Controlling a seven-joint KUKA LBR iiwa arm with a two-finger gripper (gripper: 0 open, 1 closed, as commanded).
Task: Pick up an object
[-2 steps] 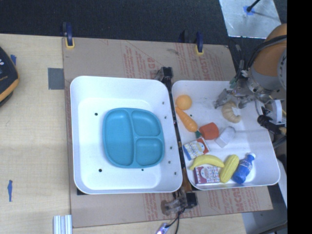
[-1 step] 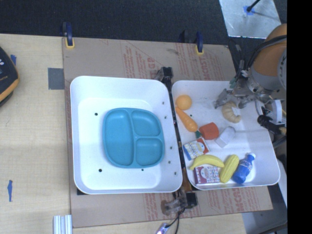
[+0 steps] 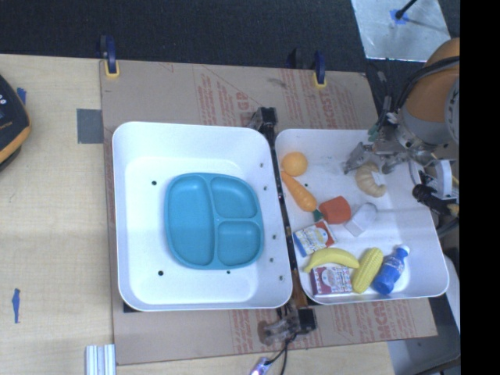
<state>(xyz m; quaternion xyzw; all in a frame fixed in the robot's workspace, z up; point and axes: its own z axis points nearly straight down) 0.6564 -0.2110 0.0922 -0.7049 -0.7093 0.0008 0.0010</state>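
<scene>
My gripper [image 3: 380, 161] hangs over the far right part of the right bin [image 3: 426, 291], its fingers spread open with nothing between them. A tan bread roll [image 3: 369, 180] lies just in front of it, close below the fingertips. Further left in the same bin are an orange ball [image 3: 294, 163], a carrot [image 3: 299, 192] and a red block [image 3: 336, 208]. A banana [image 3: 331, 258], a corn cob [image 3: 367, 269] and a blue bottle [image 3: 390, 270] lie along the near side.
A pale clear piece [image 3: 361, 219] and a small printed packet [image 3: 312, 237] sit mid-bin; another packet [image 3: 331, 280] lies by the near rim. The left bin [image 3: 141, 287] holds a blue divided plate [image 3: 213, 219]. Clamps [image 3: 109, 57] pin the cardboard at the back.
</scene>
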